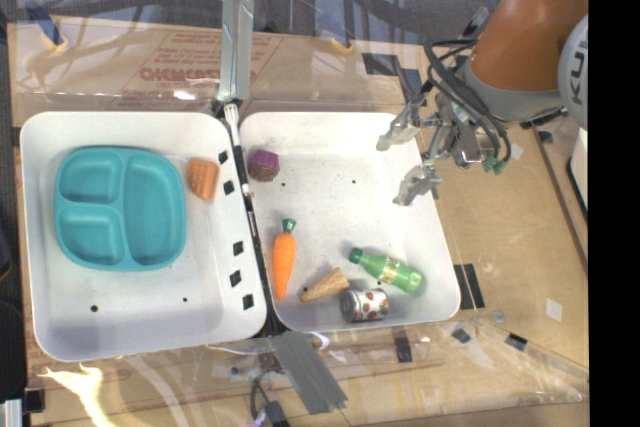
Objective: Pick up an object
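Note:
My gripper hangs over the right edge of the right bin, open, with nothing between its fingers. Below it in that bin lie a green bottle, a spotted can and a tan cone near the front rim. An orange carrot lies by the divider, and a purple piece sits at the back left. All of them are apart from the gripper.
The left bin holds a teal divided plate and an orange piece beside it. A grey post stands behind the seam between the bins. Cables trail from the wrist.

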You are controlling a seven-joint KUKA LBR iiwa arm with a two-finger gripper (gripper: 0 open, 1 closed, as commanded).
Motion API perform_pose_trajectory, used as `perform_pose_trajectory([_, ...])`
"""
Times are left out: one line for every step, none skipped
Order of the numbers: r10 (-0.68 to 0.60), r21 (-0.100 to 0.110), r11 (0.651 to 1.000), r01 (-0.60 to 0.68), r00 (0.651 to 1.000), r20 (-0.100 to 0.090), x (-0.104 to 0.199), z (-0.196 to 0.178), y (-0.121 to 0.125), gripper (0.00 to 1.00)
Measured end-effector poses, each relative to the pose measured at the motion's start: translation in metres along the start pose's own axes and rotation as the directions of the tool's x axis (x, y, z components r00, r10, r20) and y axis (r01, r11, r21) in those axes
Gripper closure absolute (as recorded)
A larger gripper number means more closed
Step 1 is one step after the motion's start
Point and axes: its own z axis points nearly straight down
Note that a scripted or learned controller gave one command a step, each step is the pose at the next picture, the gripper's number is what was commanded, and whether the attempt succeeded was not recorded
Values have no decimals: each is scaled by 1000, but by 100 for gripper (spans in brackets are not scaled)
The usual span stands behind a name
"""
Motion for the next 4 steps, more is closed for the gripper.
perform_pose_trajectory([213, 0, 977, -213, 977, 0, -64, 38, -10, 0])
perform_pose_trajectory([485, 0, 874, -485, 874, -1, -57, 45, -10, 0])
perform_pose_trajectory([460, -1, 888, -460, 888, 3, -39, 155, -8, 0])
perform_pose_trajectory([682, -2, 732, -682, 732, 4, -50, 154, -10, 0])
